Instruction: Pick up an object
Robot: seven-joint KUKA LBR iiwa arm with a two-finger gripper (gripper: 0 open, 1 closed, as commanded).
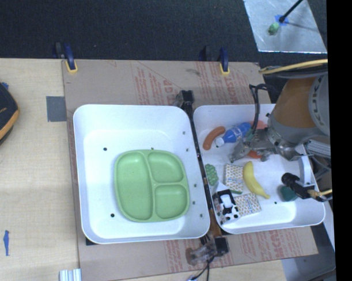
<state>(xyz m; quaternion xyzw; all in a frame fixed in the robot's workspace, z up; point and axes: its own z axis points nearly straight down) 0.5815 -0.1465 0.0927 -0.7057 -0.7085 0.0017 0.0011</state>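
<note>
My gripper (241,152) hangs over the middle of the right bin (282,220), reaching in from the right. Just above it lies a blue bottle (234,132) with a white cap, and left of that an orange-brown sausage (213,137). A small orange piece (255,155) peeks out beside the gripper. Below it a yellow banana (254,180) rests next to a patterned card (234,175). Nothing shows held in the gripper.
The left bin (95,128) holds a green divided plate (150,185). In the right bin there are also a green leafy item (212,175), a black-and-white spotted toy (226,205), a dotted card (247,203) and a teal object (287,193).
</note>
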